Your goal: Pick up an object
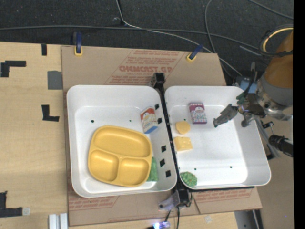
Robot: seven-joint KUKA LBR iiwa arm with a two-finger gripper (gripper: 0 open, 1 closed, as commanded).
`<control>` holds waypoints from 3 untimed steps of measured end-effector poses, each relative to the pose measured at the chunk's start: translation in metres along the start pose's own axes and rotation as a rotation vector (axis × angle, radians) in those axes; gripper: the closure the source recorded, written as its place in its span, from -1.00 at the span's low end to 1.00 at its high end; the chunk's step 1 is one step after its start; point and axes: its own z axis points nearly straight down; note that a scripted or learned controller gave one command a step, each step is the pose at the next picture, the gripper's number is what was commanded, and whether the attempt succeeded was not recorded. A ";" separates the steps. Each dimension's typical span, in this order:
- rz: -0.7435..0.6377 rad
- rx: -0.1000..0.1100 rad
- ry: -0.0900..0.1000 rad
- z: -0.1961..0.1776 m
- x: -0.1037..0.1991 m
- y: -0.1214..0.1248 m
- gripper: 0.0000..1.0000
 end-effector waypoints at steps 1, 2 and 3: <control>-0.004 -0.011 -0.002 -0.006 0.000 0.002 -1.00; -0.003 -0.008 -0.002 0.039 -0.005 0.004 -1.00; -0.003 -0.007 -0.001 0.099 0.000 -0.003 -1.00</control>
